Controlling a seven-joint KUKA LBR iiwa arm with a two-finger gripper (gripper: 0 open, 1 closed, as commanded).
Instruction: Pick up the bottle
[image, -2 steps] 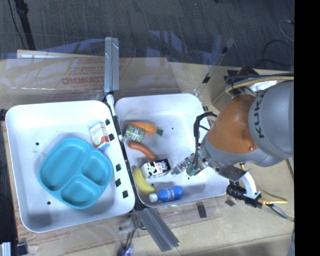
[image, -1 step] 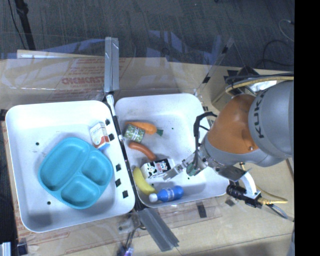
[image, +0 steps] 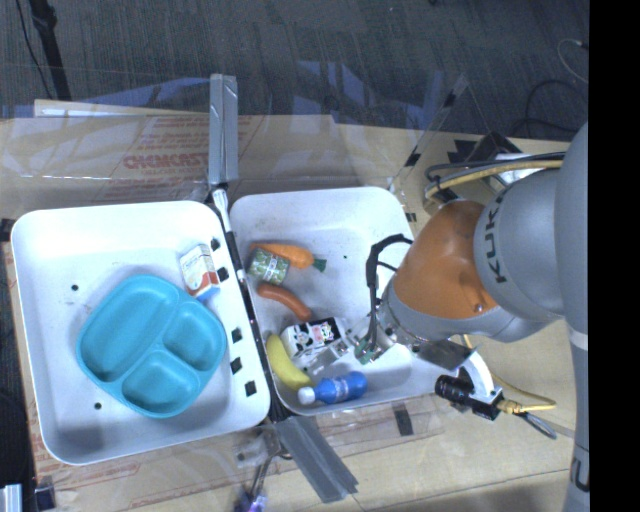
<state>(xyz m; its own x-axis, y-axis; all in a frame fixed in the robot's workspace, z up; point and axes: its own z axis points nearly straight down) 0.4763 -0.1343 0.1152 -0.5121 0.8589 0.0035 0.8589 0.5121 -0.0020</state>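
Bottle not yet lifted; arm low over the right bin.

The bottle (image: 335, 388), blue with a white cap, lies on its side at the lower edge of the right bin (image: 330, 205), beside a banana (image: 281, 362). The gripper (image: 362, 347) sits just above it in the frame, near a black-and-white box (image: 312, 335); whether it is released or clenched I cannot tell. Nothing is seen grasped, so the pick remains. A carrot (image: 290, 255), a green jar (image: 267, 265) and a sausage (image: 284, 298) share that bin. The left bin (image: 60, 235) holds a blue tray (image: 150, 345) and a small carton (image: 196, 268).
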